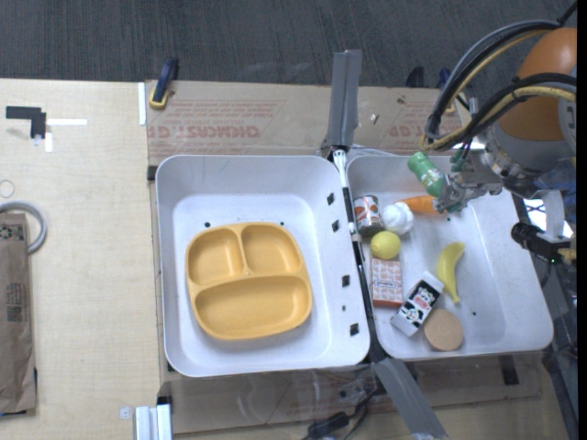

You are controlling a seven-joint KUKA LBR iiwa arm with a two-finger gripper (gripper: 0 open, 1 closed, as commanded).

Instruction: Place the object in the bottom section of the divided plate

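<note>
We judge the carrot, by the pincer, light, stiff and smooth; take it mid-length. Whether the pincer is open we cannot tell; the plate waits.

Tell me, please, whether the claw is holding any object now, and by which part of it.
It cannot be told. The claw is low in the right bin, beside the green bottle and the carrot, but its grip is unclear.

Yellow-orange divided plate — smooth matt plastic. The two shallow white bins look like smooth plastic with a slight sheen. Brown printed cardboard sheet at the bench's far edge — matt. Pale bench top shows a light wood-grain finish. Yellow banana — smooth, glossy.
</note>
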